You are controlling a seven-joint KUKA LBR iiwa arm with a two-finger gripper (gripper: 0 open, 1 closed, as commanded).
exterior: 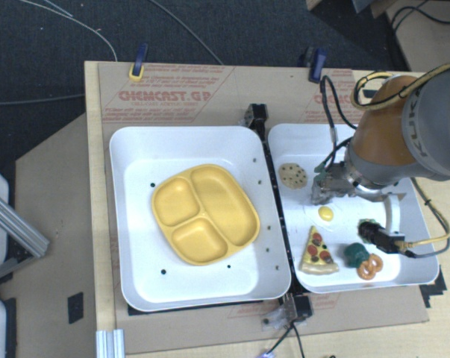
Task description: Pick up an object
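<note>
I hang over the right bin (426, 271), my gripper (323, 191) low; I cannot tell its state. A yellow piece (326, 214) lies just below me, cookie (292, 174) beside

The yellow tray (204, 213) looks like smooth, slightly glossy plastic. Both white bins (127, 200) have a matt plastic finish. The worktop (172, 88) is printed brown cardboard.

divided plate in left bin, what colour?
Yellow: the plate shows plainly in the camera view.
</note>
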